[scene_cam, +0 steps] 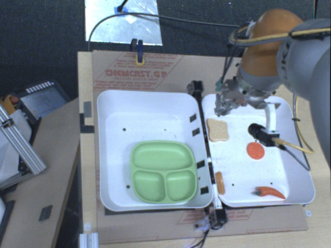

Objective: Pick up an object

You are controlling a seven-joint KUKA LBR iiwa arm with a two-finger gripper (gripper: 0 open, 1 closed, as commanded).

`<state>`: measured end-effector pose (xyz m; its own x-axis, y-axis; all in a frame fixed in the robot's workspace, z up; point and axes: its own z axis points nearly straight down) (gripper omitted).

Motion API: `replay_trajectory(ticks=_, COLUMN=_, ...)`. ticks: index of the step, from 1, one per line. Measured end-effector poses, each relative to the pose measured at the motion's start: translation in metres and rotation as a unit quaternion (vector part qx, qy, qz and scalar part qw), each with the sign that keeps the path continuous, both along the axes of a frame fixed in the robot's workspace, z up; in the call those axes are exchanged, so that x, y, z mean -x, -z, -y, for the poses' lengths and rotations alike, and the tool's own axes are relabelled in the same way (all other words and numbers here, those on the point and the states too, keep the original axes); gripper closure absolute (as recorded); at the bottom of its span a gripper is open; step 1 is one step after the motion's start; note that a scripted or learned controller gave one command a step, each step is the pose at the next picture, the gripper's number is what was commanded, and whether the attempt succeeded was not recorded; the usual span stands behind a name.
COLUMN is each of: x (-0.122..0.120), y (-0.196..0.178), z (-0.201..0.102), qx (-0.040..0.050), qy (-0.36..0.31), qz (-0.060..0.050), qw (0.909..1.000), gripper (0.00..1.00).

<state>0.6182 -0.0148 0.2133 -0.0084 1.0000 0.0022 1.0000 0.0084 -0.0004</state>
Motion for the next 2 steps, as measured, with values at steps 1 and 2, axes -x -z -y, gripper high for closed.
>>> replay_trajectory(ticks=1, x=0.024, y=-0.007, z=-0.048, qx=-0.0002, qy=0.000, qz=0.000, qw=1.0000, gripper=1.00)
replay_trajectory(ticks=2, x=0.042, y=-0.017, z=-0.095, qx=-0.0002, qy=-0.001, qz=0.000, qw=1.0000, gripper=1.00)
